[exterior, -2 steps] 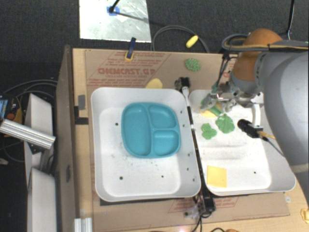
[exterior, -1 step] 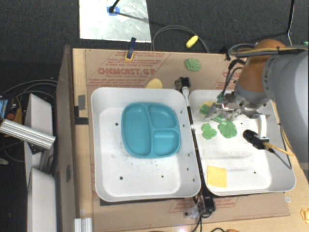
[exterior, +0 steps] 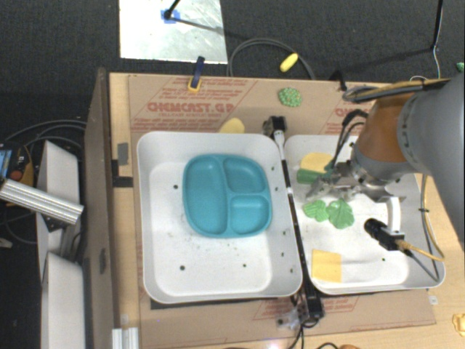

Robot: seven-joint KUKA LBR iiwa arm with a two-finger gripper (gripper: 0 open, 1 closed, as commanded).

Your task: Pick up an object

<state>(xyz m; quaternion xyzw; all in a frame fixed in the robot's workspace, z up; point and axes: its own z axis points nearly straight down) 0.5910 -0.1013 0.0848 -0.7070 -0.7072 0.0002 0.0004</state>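
Gripper (exterior: 325, 182) sits low over the far-left part of the right bin (exterior: 407, 275); whether it is open or closed, or grasping anything, cannot be told. Green leafy piece (exterior: 328, 211) lies just near of it, close below the tip. Yellow block (exterior: 314, 161) lies just beyond it. Yellow square (exterior: 326, 265) rests well nearer. Left bin (exterior: 167, 267) holds a blue divided plate (exterior: 226, 195).

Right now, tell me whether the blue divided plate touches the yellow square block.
Apart. The camera view shows the blue divided plate in the left bin and the yellow square block in the right bin, the bin walls between them.
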